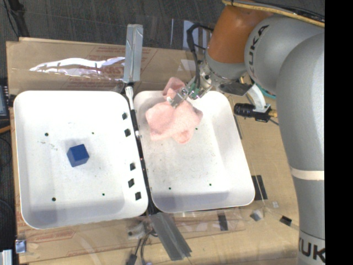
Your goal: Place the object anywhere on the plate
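Note:
A pink, soft-looking crumpled thing (167,120) lies at the back of the right bin (220,170), with one lobe rising toward the bin's far rim. My gripper (182,96) comes down from the upper right onto the upper part of it. The fingers (177,98) are closed together with pink material showing on both sides of them. A small blue cube (78,154) sits alone on the floor of the left bin (33,120), far from the gripper. I cannot tell whether the pink thing is a plate or a cloth.
The grey arm with its orange band (237,29) fills the upper right and hangs over the right bin's far corner. A black divider with clips (132,142) runs between the bins. A crinkled plastic sheet (77,66) lies behind the left bin.

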Controlling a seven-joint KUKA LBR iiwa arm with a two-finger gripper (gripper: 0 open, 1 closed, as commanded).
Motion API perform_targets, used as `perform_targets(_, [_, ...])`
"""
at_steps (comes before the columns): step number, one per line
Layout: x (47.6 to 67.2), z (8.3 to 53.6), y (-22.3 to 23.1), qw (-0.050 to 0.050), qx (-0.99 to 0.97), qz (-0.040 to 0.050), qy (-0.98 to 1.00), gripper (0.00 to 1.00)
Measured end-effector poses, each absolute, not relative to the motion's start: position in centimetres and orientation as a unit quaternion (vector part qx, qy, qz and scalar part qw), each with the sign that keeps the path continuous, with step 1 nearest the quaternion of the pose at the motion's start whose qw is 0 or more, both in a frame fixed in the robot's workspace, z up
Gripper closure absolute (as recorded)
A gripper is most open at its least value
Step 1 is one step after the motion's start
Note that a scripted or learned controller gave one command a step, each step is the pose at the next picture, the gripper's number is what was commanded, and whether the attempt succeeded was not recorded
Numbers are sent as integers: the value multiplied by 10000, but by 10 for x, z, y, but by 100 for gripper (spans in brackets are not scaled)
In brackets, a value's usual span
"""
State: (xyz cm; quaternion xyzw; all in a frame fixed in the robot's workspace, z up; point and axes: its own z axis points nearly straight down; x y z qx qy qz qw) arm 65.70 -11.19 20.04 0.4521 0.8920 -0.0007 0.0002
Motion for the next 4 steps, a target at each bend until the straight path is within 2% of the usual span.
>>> perform_targets(1, [658,232,-112,0,4507,-3,8927,100])
perform_targets(3, [625,228,-7,-19,622,-3,9981,100])
perform_targets(4, [621,221,42,-14,-39,-4,10000,100])
